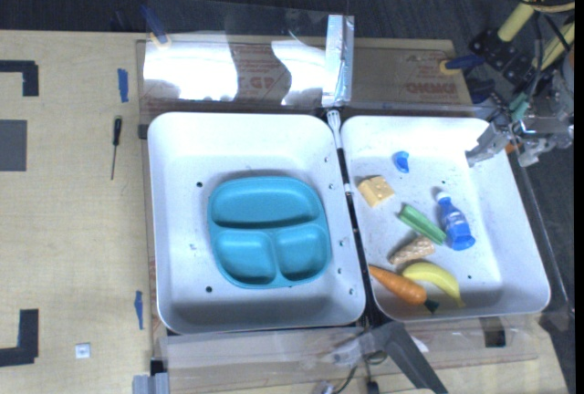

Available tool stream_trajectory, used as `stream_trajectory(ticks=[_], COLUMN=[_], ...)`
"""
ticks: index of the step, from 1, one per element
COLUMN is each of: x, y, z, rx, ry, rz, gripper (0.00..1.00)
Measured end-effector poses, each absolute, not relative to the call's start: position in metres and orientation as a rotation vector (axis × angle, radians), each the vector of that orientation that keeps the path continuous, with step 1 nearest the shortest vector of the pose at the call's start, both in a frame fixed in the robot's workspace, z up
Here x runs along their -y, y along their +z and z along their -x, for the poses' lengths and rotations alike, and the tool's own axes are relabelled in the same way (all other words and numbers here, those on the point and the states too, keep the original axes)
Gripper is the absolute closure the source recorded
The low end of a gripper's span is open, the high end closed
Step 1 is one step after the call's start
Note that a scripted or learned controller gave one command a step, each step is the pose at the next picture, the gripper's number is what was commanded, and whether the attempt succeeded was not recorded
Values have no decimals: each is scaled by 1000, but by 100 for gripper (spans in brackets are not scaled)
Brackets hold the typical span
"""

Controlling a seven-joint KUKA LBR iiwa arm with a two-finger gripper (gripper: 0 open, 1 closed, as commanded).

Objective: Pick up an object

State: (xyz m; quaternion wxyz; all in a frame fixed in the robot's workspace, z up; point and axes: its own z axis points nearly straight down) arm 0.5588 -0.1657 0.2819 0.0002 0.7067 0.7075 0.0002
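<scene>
The right bin [511, 228] holds several small objects. A small blue piece [400, 161] lies near its back, with a yellow cheese-like block [375, 191] just in front. A green stick [420, 223] and a blue bottle [453, 221] lie in the middle. A tan bread-like piece [412, 249], a banana [433, 281] and a carrot [398, 285] sit near the front. My gripper [493, 144] hangs over the bin's back right corner, apart from all of the objects and holding nothing that I can see.
The left bin [173, 155] holds a blue divided plate [267, 228]. A clear panel [246, 64] stands behind the bins. Cables and the arm [538, 36] crowd the upper right. A screwdriver [116, 146] lies on the bench at left.
</scene>
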Motion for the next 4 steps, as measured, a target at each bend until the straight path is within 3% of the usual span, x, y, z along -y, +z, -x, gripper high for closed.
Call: stream_trajectory(ticks=[1, 2, 3, 4], x=[136, 119, 198, 173], y=[125, 188, 313, 202], z=[-521, -537, -533, -501], rx=[-2163, -2031, -1975, -2086], ry=[-6, 5, 7, -7], rz=[-2287, -2393, -2430, -2358], gripper=[0, 0, 0, 0])
